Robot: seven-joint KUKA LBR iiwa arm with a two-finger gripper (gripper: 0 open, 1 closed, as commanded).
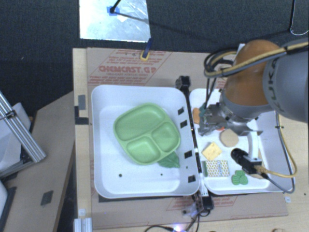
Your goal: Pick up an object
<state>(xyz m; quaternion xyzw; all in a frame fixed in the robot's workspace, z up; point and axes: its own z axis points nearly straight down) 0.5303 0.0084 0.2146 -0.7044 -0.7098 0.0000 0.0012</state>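
Hanging over the shallow white right bin [269,146], the metal end effector [208,121], its grip unreadable, sits just beside a round tan disc [229,138] and a flat yellow square [211,151].

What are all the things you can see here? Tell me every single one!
left bin: one, white, on the cardboard
right bin: one, white, beside the left bin
divided plate: one, light green, middle of left bin
leafy piece: one, darker green, at the plate's near edge
round disc: one, tan, middle of right bin
square piece: one, yellow, right bin, beside the disc
patterned card: one, pale with dots, right bin, near side
clover piece: one, green, right bin, beside the card
orange piece: one, right bin's left edge, partly hidden
shiny sheet: one, silver, beyond the bins
cardboard: one, brown, under the bins
arm: one, grey and orange, from the right
gripper: one, grey, over the right bin
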